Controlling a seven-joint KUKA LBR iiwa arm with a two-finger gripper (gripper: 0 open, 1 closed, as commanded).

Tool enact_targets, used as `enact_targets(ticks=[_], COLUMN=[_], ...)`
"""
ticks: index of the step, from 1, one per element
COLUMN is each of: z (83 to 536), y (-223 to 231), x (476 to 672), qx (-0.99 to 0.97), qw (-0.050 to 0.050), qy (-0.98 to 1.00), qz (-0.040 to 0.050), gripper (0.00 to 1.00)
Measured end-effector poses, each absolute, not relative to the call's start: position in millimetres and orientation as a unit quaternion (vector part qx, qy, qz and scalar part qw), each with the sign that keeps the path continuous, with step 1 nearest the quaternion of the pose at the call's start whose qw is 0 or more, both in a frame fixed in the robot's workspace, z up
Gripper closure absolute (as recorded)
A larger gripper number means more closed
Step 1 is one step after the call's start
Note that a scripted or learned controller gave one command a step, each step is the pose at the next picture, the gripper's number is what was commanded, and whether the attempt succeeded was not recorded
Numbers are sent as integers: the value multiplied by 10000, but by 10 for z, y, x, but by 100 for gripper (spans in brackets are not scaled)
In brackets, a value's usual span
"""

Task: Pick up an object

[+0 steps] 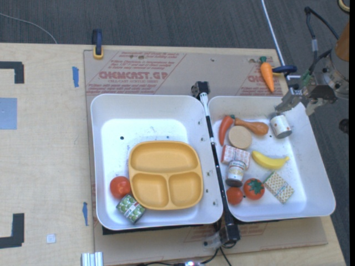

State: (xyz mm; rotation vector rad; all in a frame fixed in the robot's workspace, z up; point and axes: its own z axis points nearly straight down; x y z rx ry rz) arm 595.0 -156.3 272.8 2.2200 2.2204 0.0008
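My gripper (299, 103) hangs over the far right corner of the right bin (319, 176), open, with nothing between its fingers. A small silver can (281, 126) lies just below and to the left of it, apart from the fingertips. Further left in that bin are a chicken drumstick (253, 128), a red-orange pepper (224, 129) and a round tan disc (240, 138). Nearer the front lie a banana (270, 159), a labelled jar (236, 168), a tomato (254, 188), a smaller red fruit (234, 195) and a patterned box (279, 187).
The left bin (105, 126) holds a yellow divided tray (165, 174), a red tomato (120, 187) and a green patterned box (130, 208). A toy carrot (267, 75) lies on the board behind the right bin. Cables hang by the arm at the upper right.
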Motion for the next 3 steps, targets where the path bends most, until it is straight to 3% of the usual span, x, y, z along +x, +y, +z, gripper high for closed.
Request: enact_targets(ticks=[1, 2, 3], z=[1568, 962, 899], y=[-1845, -1653, -1383], x=[5736, 5693, 5269], qx=[7073, 7070, 7072], qw=[-9, 13, 83], qy=[7069, 7072, 7070], qz=[-8, 6, 33], gripper=[0, 0, 0])
